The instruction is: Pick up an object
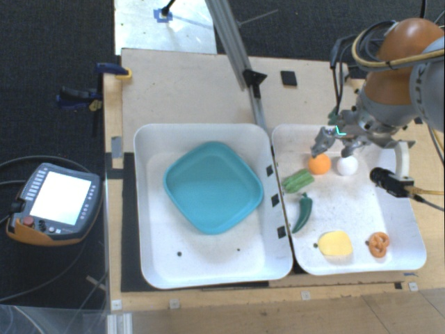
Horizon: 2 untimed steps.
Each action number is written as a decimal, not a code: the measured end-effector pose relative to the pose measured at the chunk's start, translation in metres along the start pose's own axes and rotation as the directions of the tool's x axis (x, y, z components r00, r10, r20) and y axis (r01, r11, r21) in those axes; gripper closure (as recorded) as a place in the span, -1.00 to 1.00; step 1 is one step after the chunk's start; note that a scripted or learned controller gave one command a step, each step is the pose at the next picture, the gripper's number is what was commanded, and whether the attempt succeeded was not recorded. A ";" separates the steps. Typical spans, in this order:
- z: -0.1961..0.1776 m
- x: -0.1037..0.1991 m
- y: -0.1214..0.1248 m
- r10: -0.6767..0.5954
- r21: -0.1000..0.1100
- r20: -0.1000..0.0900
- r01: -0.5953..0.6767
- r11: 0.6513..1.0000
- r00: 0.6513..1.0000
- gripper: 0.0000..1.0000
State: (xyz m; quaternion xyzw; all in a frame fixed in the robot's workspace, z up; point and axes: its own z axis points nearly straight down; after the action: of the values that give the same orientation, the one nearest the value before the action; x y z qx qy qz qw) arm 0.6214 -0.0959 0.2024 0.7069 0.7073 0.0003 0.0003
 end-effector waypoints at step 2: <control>0.045 0.007 -0.003 0.000 0.003 0.000 0.000 1.000 1.000 -1.00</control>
State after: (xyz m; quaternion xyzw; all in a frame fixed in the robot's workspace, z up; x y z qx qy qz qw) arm 0.6189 -0.0886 0.1575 0.7068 0.7074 -0.0007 -0.0010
